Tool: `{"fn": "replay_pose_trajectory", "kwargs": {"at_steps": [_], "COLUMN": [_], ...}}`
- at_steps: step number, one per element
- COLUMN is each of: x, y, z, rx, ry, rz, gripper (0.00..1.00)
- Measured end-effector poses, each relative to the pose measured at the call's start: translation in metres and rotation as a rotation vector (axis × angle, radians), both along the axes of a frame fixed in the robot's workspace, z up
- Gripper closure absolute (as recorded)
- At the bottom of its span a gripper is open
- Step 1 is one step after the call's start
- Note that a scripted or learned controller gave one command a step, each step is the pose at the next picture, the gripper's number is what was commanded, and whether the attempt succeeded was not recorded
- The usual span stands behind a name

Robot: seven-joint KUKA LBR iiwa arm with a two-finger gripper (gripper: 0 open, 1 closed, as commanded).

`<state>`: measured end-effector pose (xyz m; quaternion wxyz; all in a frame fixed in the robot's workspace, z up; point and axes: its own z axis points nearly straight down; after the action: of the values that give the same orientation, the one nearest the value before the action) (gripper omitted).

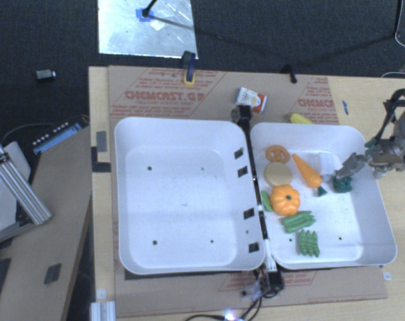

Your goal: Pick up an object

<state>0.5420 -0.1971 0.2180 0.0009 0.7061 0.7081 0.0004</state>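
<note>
Orange tapered carrot [307, 171], round ribbed pumpkin [285, 200]

Two white bins sit side by side on the desk [68, 199]. The left bin [182, 196] and the right bin [363, 246] touch along their inner rims. In the right bin lie a pretzel [277, 154], a pale round disc [278, 174], a carrot [307, 171], an orange pumpkin [285, 199] and two green pea pods [298, 221] [308, 243], clustered toward its left side. The hand [343, 179] reaches in from the right, low over the bin's far right part, just right of the carrot's tip, with something dark green at its tip.
</note>
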Motion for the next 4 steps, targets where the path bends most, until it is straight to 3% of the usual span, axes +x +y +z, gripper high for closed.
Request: {"fn": "replay_pose_trajectory", "kwargs": {"at_steps": [1, 2, 3, 4], "x": [-0.01, -0.007, 0.124, 0.129], "y": [0.05, 0.046, 0.089, 0.033], "z": [-0.138, -0.121, -0.133, -0.003], "rx": [0.006, -0.001, 0.007, -0.006], "ry": [0.011, -0.002, 0.039, -0.015], "rz": [0.004, 0.001, 0.004, -0.004], "gripper": [0.0, 1.0, 1.0, 1.0]}}
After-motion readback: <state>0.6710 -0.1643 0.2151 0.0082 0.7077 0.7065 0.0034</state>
